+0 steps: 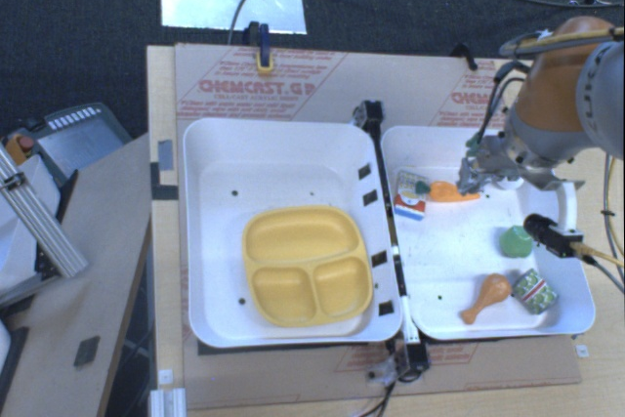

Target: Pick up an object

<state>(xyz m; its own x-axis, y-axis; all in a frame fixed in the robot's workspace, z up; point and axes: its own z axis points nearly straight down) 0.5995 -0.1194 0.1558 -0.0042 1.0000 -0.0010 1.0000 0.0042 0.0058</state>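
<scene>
The robot's gripper [472,179] hung low over the right-hand shallow white plastic bin [576,319], its tip just above the stem end of a small orange plastic carrot [449,193] that lay on the bin floor near the back left corner; whether that tip was spread or closed could not be told from this slanted overhead view. The carrot's long axis ran roughly left to right, with most of its body reaching leftward from under the gripper, so any grasp looked to depend on closing across that axis, front to back. Just left of the carrot sat a small red-and-white carton [410,204] with a green-topped packet [414,183] behind it. Farther out in the same bin lay a rounded green toy vegetable [517,240], a tan plastic drumstick [486,296] and a green-and-white patterned box [533,290]. The neighbouring left white bin [210,210] held a yellow three-compartment plastic tray [307,263], both bins resting on the cardboard-covered surface [322,78].
</scene>
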